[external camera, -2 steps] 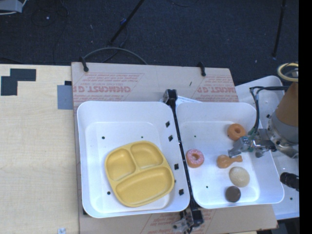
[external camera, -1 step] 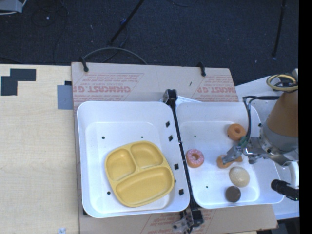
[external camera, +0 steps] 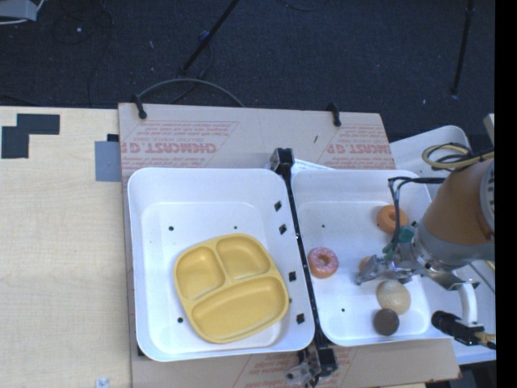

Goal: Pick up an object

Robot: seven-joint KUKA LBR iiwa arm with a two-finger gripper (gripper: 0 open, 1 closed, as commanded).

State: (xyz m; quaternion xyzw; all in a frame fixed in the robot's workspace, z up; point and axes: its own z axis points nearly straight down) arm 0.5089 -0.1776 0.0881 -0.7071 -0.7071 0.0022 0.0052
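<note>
My gripper hangs low in the right bin, its metal fingers pointing left toward a pink frosted doughnut a short gap away. Just below the fingers lies a beige round object, and under that a dark brown ball. An orange doughnut-shaped object lies behind the gripper, near the arm. Nothing shows between the fingers. The arm's orange band and grey body cover the bin's right side.
The left bin holds a yellow divided tray. A black divider clip strip runs between the two bins. Cardboard lies under both bins, and cables sit at the right edge by the arm.
</note>
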